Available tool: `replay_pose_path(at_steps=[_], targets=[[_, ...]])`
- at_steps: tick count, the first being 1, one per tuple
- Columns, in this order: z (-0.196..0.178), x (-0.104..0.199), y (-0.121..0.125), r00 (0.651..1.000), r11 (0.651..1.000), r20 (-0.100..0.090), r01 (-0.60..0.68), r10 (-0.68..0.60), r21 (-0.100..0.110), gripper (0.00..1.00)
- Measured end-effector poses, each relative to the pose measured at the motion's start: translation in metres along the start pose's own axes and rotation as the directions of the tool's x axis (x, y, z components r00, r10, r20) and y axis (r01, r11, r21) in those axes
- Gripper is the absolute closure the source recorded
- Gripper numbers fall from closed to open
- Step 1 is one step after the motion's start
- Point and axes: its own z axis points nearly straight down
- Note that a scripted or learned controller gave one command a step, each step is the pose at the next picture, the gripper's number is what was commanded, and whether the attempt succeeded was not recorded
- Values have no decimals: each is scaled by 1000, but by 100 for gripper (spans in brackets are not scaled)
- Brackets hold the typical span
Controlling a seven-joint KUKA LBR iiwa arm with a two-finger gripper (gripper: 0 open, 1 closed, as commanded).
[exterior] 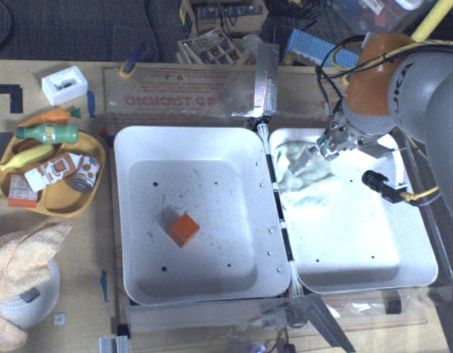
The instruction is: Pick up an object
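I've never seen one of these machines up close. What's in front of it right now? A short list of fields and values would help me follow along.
left bin: shallow white bin holding a small orange block near its middle
right bin: shallow white bin with a crumpled pale cloth in its upper left corner
arm: grey arm with orange band, reaching in from the right
gripper: two-finger gripper, over the cloth's upper edge
off the bins: yellow bowl of toy food at far left

The wooden bench (79,271) bears 2 white bins (138,153), a yellow bowl (79,201) and seemingly cloth (20,263).
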Motion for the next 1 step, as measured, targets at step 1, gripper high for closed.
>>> replay_pose_path(at_steps=[1], targets=[[-13,1,4,1000,1000,3,3,-3,-12,100]])
